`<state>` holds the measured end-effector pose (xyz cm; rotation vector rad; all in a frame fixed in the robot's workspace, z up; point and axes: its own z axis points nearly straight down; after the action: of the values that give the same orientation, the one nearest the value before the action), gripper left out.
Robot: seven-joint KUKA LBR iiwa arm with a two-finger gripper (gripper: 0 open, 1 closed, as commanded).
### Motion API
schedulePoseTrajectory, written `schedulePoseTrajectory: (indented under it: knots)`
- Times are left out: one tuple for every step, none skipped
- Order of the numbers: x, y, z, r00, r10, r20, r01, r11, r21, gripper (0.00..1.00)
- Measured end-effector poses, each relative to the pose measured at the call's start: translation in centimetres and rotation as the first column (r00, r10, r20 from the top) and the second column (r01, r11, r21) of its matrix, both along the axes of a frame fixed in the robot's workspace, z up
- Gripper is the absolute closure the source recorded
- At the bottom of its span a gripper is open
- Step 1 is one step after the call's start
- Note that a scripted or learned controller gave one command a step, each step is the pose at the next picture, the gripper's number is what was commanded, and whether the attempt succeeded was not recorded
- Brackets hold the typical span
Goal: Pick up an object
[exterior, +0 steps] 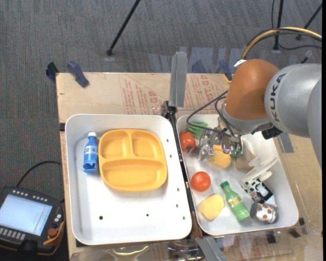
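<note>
Grey-armed robot lowers its pincer (221,145) toward a yellow block (222,160) near the right bin's (289,192) far edge, seeking a pick; finger state cannot be told.

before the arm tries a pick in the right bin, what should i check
1. End effector over the right bin: ok.
2. A target directly under it: cannot tell; yellow piece and tomato both lie close.
3. Object already between its fingers: cannot tell.
4. Nearby clutter: not ok; green item and white piece crowd the spot.
5. Easier targets apart from the arm: ok; second tomato, green bottle.
</note>
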<state>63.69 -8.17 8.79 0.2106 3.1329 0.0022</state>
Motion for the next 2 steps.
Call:
schedulePoseTrajectory:
  knots:
    - [-0.1, 4.5, 16.0, 0.996, 0.083, 0.018, -0.083, 0.997, -0.002, 1.0]
    - [-3.2, -2.1, 5.7, 0.938, 0.347, -0.005, -0.347, 0.938, 0.002, 1.0]
